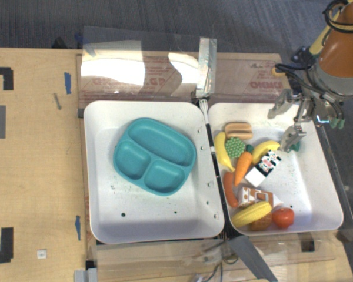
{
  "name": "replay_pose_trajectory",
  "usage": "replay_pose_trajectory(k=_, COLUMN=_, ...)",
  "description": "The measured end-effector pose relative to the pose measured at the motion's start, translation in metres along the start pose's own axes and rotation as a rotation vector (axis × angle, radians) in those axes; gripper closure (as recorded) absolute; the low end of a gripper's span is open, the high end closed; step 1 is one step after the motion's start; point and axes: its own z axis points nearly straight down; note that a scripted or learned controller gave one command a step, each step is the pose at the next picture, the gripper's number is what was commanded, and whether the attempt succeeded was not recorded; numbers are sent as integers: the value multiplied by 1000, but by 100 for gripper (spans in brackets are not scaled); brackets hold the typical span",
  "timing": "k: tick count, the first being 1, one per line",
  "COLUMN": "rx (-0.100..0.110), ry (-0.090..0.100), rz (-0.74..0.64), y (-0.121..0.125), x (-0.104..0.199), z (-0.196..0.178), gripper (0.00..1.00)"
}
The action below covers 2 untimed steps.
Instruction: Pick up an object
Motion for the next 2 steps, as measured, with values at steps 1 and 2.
replay_pose_trajectory(k=1, rx=2, ry=-23, rz=126, y=8, x=9, z=119, gripper=0)
replay_pose_trajectory(k=2, rx=-1, ry=-9, rz=107, y=41, x=8, z=145, gripper=0)
